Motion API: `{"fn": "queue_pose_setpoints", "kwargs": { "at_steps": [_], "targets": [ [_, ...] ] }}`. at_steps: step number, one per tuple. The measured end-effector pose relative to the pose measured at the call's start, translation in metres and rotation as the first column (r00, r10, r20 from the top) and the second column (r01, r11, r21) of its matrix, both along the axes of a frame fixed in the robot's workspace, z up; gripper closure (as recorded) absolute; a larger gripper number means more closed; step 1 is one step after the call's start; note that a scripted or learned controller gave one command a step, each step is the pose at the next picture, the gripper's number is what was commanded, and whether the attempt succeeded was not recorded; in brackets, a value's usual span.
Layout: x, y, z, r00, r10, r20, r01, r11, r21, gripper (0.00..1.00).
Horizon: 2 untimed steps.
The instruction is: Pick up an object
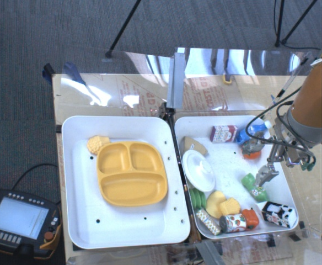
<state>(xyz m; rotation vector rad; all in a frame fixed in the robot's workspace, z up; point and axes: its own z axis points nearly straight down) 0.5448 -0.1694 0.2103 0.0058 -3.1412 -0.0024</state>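
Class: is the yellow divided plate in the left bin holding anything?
Empty: the yellow plate shows all three compartments bare.

Both bins [73, 203] look smooth glossy white plastic; the yellow tray [132, 173] matt plastic; the bench [117, 95] under shiny clear film.

Green toy [254, 185] lying in right bin [234, 120], near right wall.

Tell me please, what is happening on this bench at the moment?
A robot arm reaches in from the right, and its gripper hangs over the right bin, just above a green toy. Nothing shows between its fingers yet. The left bin has a yellow divided plate in it.
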Motion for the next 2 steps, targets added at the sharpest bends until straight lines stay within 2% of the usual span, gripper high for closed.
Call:
{"fn": "queue_pose_setpoints", "kwargs": {
  "at_steps": [1,2],
  "targets": [
    [-0.0302,-0.0216,-0.1224,0.998,0.062,0.001,-0.062,0.998,0.0,0.0],
    [-0.0284,-0.0184,-0.1127,0.998,0.069,0.002,-0.069,0.998,0.0,1.0]
  ]
}}
